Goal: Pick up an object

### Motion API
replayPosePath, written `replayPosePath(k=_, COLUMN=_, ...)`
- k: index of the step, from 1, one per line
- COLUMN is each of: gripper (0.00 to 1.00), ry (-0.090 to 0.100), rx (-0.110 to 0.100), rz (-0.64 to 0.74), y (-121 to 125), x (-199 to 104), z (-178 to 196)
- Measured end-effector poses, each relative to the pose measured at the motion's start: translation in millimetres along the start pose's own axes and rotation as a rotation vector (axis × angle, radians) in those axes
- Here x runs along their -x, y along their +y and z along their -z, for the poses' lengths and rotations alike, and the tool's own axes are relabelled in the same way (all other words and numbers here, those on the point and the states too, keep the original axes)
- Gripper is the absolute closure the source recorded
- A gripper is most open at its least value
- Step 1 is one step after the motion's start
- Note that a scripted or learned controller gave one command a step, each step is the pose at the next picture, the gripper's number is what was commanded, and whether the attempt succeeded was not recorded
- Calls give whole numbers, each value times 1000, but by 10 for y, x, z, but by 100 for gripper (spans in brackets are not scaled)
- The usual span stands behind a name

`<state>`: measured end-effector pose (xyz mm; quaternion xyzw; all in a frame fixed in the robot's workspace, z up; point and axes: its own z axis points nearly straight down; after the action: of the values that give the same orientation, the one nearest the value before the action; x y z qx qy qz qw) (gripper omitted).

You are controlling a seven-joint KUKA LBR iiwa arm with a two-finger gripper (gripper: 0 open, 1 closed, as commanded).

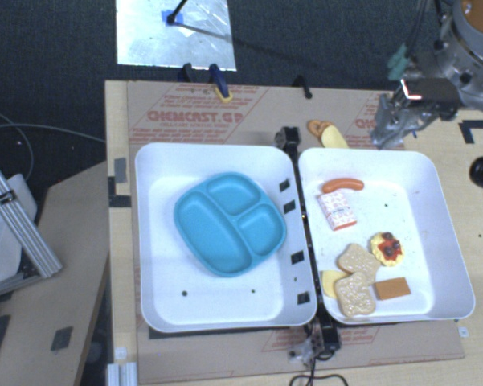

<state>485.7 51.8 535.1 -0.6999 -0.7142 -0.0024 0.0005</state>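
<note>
The right bin [434, 215] holds several toy foods: a sausage [341, 186], a red-and-white packet [337, 211], a small yellow tart with red topping [386, 248], two pale crackers [357, 278], a yellow slice [331, 281] and a brown square [392, 289]. My gripper [390, 127] hangs above the bin's far edge, at the upper right, apart from all the food. Nothing shows between its fingers.
The left bin [161, 296] carries a blue divided plate [229, 223]. A yellow-and-orange toy [328, 133] lies on the cardboard behind the bins. A blue clamp [218, 80] and a foil sheet [175, 22] lie further back.
</note>
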Motion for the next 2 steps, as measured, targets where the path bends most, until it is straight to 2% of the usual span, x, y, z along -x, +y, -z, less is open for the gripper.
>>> replayPosePath(k=1, gripper=100, ry=-5, rx=-12, rz=-11, y=8, x=-470, z=-1111)
replayPosePath(k=2, gripper=100, ry=-5, rx=-11, rz=-13, y=88, x=-876, z=-2104)
